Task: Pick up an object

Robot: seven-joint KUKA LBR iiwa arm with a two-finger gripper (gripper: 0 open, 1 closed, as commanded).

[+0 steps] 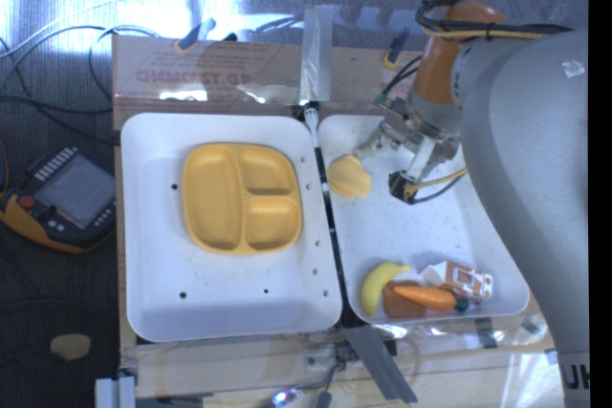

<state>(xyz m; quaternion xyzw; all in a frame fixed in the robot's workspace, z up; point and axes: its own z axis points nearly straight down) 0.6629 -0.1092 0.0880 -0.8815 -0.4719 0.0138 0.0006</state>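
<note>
Right bin, near edge: a banana (381,280), a carrot (423,297) and a small printed carton (463,281) lie bunched toward the near right corner of the right bin (421,234). The carrot lies on a brown item that cannot be identified. The banana touches the carrot. All rest on the bin floor.

Left bin, centre: a yellow divided plate (241,197) lies flat in the middle of the left bin (153,234), well apart from the arm.

Right bin, left wall: a pale yellow lump (349,177) rests on the floor against the wall shared with the left bin, toward the far half. This is the item nearest the tool and the likely target.

Right bin, far edge: the gripper (378,146) hangs over the far left part of the bin, just beside the lump on its far right side.

Gripper state: cannot be determined; the tip is too small and too cluttered to resolve. Nothing visible is carried.

Task status: judged not done. Every item lies in a bin; none is lifted.

Outstanding, as a judgement: align over the lump, descend, close, lift clear.

Risk: the lump's rounded form and the adjacent wall leave little room on that side.
</note>
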